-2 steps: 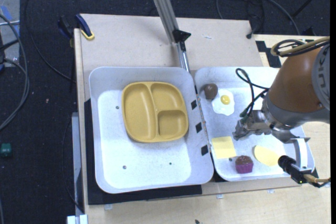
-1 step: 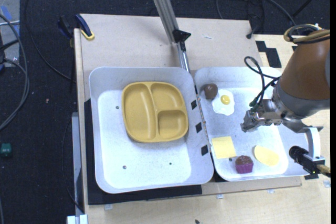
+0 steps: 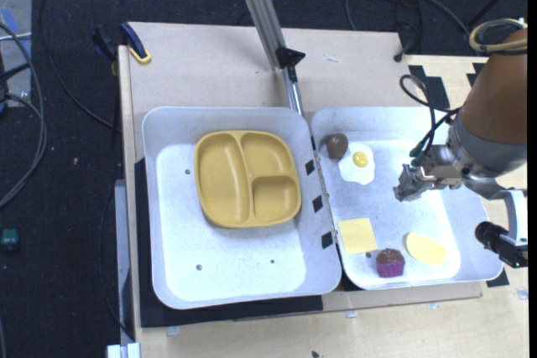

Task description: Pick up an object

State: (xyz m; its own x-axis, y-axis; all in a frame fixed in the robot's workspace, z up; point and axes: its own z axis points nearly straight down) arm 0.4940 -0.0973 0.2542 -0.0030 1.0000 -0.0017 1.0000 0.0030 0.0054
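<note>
The right bin (image 3: 470,268) holds a brown round piece (image 3: 336,145), a fried egg (image 3: 357,164), a yellow square slice (image 3: 359,235), a purple piece (image 3: 390,262) and a pale yellow oval piece (image 3: 426,248). My gripper (image 3: 408,184) hangs over the bin's middle right, pointing left, right of the egg and above the oval piece. Nothing shows between its fingers. How far apart they stand is too small to tell.
The left bin (image 3: 168,264) carries a yellow divided plate (image 3: 248,178). A metal pole (image 3: 260,4) slants down from the top to the gap between the bins. Black clips (image 3: 319,189) sit on the shared edge. Cables lie on the floor around the bench.
</note>
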